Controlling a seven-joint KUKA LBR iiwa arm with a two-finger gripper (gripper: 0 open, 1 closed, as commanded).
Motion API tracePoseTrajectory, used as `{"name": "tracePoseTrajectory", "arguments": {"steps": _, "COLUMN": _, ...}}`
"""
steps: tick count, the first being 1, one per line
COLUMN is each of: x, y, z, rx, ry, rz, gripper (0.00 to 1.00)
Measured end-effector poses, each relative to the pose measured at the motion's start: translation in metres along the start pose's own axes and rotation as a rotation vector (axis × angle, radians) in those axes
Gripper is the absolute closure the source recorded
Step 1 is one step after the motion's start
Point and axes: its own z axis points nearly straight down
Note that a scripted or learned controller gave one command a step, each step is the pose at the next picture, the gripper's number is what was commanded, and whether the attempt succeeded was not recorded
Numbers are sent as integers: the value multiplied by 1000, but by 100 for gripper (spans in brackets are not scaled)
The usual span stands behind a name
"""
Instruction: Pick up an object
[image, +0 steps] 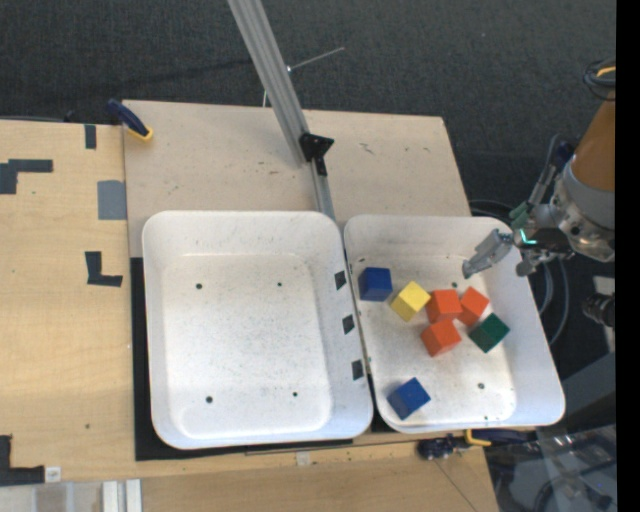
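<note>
The right bin (400, 240) holds several small cubes. A blue cube (375, 283) lies near its left wall, with a yellow cube (410, 300) beside it. Three orange cubes (445, 303) (474, 303) (440, 337) cluster in the middle, and a dark green cube (488, 332) touches them on the right. A second blue cube (408, 397) sits alone near the front edge. My gripper (497, 266) hangs over the bin's upper right part, just above and to the right of the orange cubes. It is open, with nothing between its fingers (483, 256).
The left bin (160, 300) stands beside the right one, sharing a raised rim. A slanted metal pole (280, 80) with a black clamp (315, 147) rises behind the bins. Cables hang off the bench at the right.
</note>
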Motion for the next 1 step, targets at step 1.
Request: {"name": "tracePoseTrajectory", "arguments": {"steps": 1, "x": 0, "y": 1, "z": -2, "rx": -5, "ry": -1, "rz": -1, "gripper": 0}}
